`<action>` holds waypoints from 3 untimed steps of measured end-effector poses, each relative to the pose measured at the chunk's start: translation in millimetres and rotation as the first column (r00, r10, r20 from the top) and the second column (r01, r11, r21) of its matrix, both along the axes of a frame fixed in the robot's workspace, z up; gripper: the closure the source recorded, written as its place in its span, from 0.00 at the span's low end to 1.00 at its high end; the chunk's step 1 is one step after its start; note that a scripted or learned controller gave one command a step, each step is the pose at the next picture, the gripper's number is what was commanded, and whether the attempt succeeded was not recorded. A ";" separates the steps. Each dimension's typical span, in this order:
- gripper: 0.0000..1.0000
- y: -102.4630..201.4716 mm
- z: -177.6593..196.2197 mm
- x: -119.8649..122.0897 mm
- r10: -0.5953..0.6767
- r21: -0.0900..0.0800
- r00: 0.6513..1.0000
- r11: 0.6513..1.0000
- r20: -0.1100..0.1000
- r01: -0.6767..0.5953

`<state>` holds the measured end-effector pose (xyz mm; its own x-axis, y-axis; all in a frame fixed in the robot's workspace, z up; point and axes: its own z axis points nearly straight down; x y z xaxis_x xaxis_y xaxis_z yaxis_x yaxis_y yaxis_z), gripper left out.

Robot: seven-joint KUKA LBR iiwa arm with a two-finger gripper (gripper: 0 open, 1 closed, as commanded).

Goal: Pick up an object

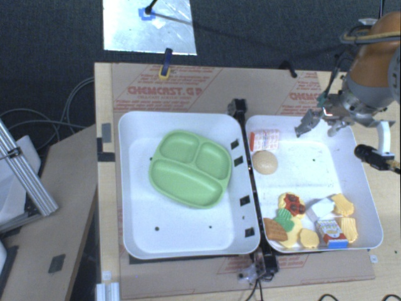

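toy food (310, 221) is heaped in the right bin (351, 168); the gripper (319, 123) is held open above, nothing between its 2 fingers.

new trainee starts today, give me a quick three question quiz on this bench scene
1. True or false: the green plate lies in the left bin.
2. Which bin is the end effector above? A) left B) right
3. Fill in: the food items are heaped in the right bin's ____ corner.

Key: 1 true; 2 B; 3 near (bottom of view).
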<state>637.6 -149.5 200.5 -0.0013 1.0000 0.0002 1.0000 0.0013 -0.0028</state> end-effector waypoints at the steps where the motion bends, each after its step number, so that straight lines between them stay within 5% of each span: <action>1: 0.00 4.0 -43.9 5.9 0.003 0.000 1.000 1.000 0.002 -0.003; 3: 0.00 9.5 -117.3 9.1 0.004 0.000 1.000 1.000 0.002 -0.004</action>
<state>646.7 -140.0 83.2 -0.0056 1.0000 -0.0001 1.0000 0.0056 -0.0007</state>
